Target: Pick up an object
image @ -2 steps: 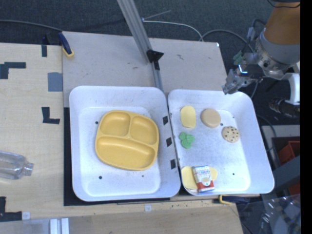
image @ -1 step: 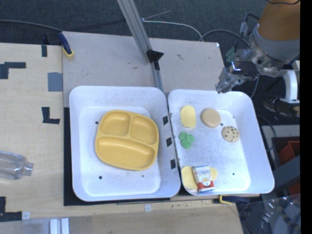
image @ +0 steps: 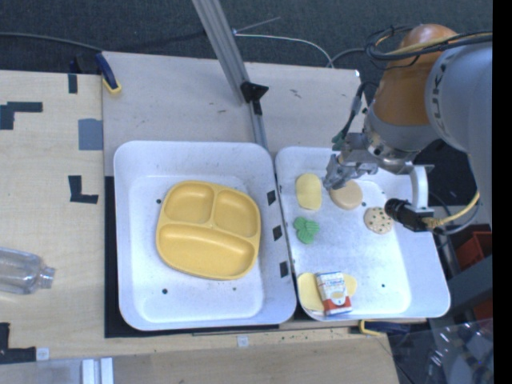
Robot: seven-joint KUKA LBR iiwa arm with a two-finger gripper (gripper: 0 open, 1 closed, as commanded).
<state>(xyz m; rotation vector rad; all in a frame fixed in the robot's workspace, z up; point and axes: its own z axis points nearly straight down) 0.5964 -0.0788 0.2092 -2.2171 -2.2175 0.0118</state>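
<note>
The right bin [image: 416, 294] holds a pale yellow lemon-like piece [image: 308, 191], a round tan piece [image: 347, 196], a speckled cookie [image: 378, 220], a green leafy piece [image: 306, 230] and a small red and white carton [image: 334, 291] lying on a yellow piece [image: 311, 288]. My gripper [image: 342, 175] hangs over the bin's back part, just above the tan piece and right of the lemon-like piece. Nothing shows between its fingers.
The left bin [image: 132, 238] carries a yellow divided plate [image: 209, 229]. A slanted metal pole [image: 221, 34] stands behind the bins. A clear plastic bottle [image: 22, 270] lies at the left edge of the bench.
</note>
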